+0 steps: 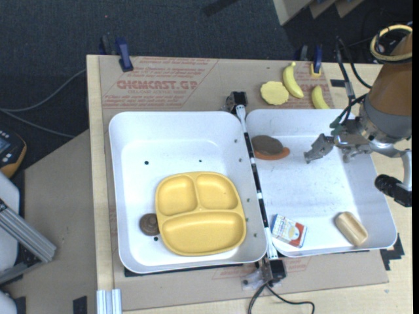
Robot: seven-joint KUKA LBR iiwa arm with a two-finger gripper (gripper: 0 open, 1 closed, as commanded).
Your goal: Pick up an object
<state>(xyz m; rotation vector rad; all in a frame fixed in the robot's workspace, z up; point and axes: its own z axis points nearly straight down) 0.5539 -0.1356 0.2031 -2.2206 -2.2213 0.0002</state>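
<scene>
Pincer over right bin, near brown-and-orange object; yellow divided plate in left bin.

Two white bins, one yellow divided plate, two bananas, one bread roll, one small carton.

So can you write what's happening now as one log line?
gripper: over right bin, holding nothing | nearest: brown-orange toy | left bin: yellow tray

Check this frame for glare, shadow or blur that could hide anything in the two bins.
Camera view: lighting is even, with only soft shadows under the yellow divided plate and beside the pincer. The white bins look bright yet not washed out. The frame is slightly soft overall: print on the small packet is unreadable, though its outline is clear.
</scene>
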